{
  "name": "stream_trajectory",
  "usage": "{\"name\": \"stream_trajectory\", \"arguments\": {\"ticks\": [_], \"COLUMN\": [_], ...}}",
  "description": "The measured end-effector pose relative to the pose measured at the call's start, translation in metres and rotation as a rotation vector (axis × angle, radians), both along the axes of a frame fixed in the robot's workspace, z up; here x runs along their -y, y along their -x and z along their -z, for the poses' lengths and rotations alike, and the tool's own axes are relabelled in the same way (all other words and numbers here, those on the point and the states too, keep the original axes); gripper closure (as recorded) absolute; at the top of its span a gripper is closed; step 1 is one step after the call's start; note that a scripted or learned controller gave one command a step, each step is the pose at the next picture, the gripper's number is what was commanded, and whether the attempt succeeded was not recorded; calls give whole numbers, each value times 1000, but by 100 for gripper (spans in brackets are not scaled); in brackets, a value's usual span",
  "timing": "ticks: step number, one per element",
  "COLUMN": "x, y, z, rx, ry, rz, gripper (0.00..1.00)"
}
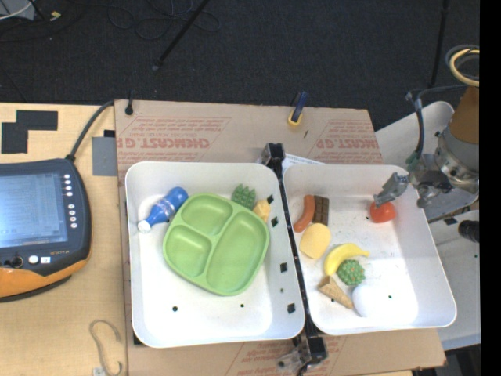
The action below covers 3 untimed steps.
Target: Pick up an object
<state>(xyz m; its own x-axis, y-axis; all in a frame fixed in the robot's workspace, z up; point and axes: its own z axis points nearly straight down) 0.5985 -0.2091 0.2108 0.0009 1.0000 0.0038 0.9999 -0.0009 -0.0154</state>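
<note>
So the gripper [390,194] is sitting over the far right corner of the right bin [438,288], one grey finger angled down right at the top of the little red tomato [382,212]. I honestly can't tell how wide the jaws are from this angle, or whether anything is pinched. The tomato looks like it's resting on the bin floor, close to the far wall.

If it's going for that one, I'd centre the jaws over the round body, since it'll probably roll off a glancing touch. Further out, toward the near edge, there's a banana [343,255], a green broccoli piece [351,272] and a white lump [368,298] bunched together. The sausage [304,213] lies by the divider.
</note>
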Motion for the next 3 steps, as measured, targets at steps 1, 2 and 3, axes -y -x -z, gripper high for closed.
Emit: {"name": "stream_trajectory", "arguments": {"ticks": [1, 2, 3], "x": [0, 0, -2], "y": [-3, -11, -12], "z": [-8, 51, 94], "rx": [13, 8, 9], "ry": [3, 2, 2], "rz": [-2, -4, -6], "gripper": [0, 0, 0]}}
